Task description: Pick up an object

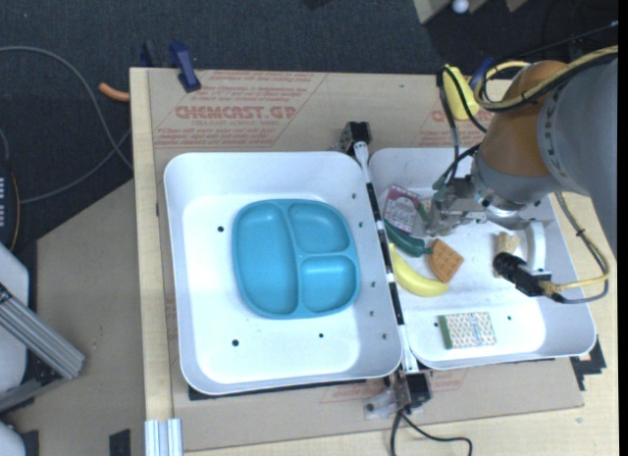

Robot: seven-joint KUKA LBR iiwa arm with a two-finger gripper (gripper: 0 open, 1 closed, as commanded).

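Banana (420, 281) beside waffle (445, 261), under claw (439, 211)

- Left bin (196, 209): plain white, with a few small dark dots on its floor.
- Divided plate (292, 256): solid light blue.
- Right bin (549, 331): white.
- Banana (417, 280): yellow.
- Waffle-like piece (445, 261): orange-tan with a grid pattern.
- Small flat packet (465, 329): pale green, speckled with tiny checks.
- Wrapped item (401, 211): clear film with pink and grey print.
- Green piece (410, 243): dark teal-green.
- Bench (147, 248): light tan, with a board bearing red lettering.
- Arm (564, 121): grey, with an orange band.
- Clamp (183, 65): blue.
- Floor (69, 13): dark blue-grey.
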